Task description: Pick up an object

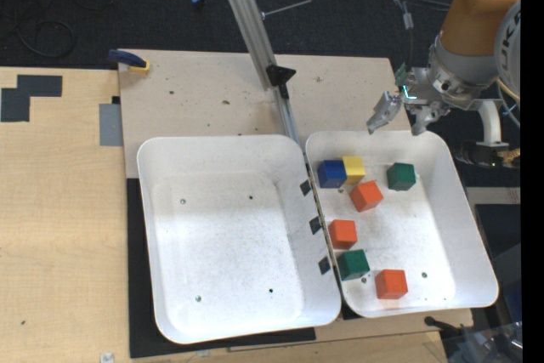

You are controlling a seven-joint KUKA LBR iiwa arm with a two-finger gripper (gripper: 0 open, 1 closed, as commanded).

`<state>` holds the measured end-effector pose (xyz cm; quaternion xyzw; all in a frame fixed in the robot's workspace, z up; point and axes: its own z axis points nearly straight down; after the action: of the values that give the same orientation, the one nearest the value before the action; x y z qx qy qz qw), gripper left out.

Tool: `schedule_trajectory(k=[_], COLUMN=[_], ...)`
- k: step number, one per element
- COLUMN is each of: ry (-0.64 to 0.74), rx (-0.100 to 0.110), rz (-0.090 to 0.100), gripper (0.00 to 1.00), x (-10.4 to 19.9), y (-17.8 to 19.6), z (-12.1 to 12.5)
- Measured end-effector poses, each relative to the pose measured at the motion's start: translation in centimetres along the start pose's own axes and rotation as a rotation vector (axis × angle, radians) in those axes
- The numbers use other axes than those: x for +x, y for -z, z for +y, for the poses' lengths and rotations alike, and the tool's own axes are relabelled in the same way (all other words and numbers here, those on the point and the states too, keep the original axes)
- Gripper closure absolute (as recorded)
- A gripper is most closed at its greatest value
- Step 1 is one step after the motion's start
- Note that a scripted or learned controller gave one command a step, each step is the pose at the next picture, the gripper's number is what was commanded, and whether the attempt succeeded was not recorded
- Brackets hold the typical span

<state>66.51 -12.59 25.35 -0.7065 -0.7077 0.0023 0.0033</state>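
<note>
The right bin [459, 208] holds several small cubes: a blue cube [331, 173] touching a yellow cube [354, 167], a green cube [401, 176], an orange cube [366, 195], another orange cube [343, 232], a second green cube [354, 264] and an orange cube [391, 284]. My gripper [401, 116] hangs above the bin's far rim, behind the cubes, open with nothing between its fingers. The orange-banded arm reaches in from the upper right.
The left bin [170, 183] lies beside the right one, with black clips along the shared rim. A slanted aluminium rail [251, 21] rises behind the bins. A blue-and-yellow clamp [127, 59] sits at the bench's far left corner.
</note>
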Motion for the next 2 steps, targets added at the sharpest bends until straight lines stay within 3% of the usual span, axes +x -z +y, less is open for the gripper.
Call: schedule_trajectory(k=[1, 2], ry=[0.003, 0.002], rx=[-0.005, 0.002], rz=[-0.002, 0.000], gripper=[0.00, 0.00], x=[0.0, 0.2], y=[0.3, -6.2], z=[0.1, 0.2])
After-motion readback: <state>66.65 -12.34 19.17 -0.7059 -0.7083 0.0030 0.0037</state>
